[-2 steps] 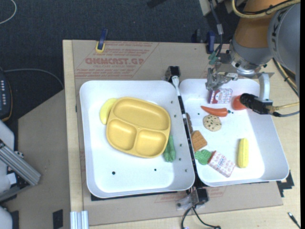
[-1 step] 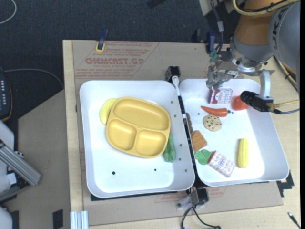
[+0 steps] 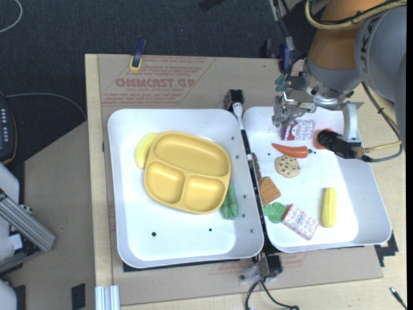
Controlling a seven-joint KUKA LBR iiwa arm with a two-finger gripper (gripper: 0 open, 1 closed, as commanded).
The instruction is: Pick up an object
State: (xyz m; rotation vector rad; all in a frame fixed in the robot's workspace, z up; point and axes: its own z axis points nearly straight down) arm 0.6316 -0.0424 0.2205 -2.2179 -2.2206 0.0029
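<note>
A yellow three-compartment plastic tray (image 3: 187, 172) is seen in the left shallow white bin (image 3: 129, 231), a green leafy toy (image 3: 230, 203) touching its 4 o'clock corner. In the right shallow white bin (image 3: 368, 212), a round speckled cookie (image 3: 287, 166) lies centrally, a red chilli pepper (image 3: 292, 150) just at its 12 o'clock, a yellow corn cob (image 3: 328, 206) at 4 o'clock. The tool (image 3: 284, 116) is poised at the bin's 11 o'clock, beside a red-and-white packet (image 3: 301, 130); how far it is open cannot be told.

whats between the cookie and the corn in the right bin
Nothing: the camera view shows bare white bin floor between the cookie and the corn.
</note>
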